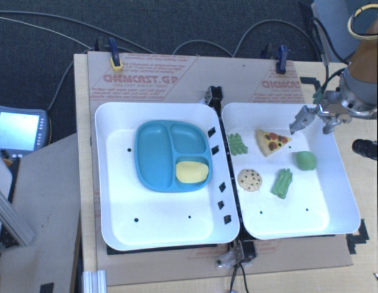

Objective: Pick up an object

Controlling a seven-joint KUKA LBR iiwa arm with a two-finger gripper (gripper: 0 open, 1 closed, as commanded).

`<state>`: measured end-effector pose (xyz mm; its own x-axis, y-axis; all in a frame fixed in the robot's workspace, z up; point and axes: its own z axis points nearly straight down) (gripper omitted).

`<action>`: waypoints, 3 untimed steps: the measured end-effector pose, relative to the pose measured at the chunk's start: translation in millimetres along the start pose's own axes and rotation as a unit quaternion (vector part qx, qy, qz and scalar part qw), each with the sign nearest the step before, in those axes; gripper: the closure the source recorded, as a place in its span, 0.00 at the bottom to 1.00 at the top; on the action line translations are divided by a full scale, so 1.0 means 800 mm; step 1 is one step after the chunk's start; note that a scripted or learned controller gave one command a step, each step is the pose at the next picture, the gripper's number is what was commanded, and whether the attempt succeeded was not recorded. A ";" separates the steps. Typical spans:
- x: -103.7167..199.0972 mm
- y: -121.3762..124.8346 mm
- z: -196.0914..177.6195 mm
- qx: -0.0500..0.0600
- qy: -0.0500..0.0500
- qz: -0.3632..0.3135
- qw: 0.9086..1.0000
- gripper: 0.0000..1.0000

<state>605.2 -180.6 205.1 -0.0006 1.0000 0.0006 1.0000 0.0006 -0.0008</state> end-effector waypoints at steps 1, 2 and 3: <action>-0.001 -0.004 0.053 0.002 0.001 0.000 1.000 0.00; 0.006 -0.002 0.107 0.002 0.001 -0.001 1.000 0.00; 0.006 -0.002 0.151 0.001 0.000 0.000 1.000 0.00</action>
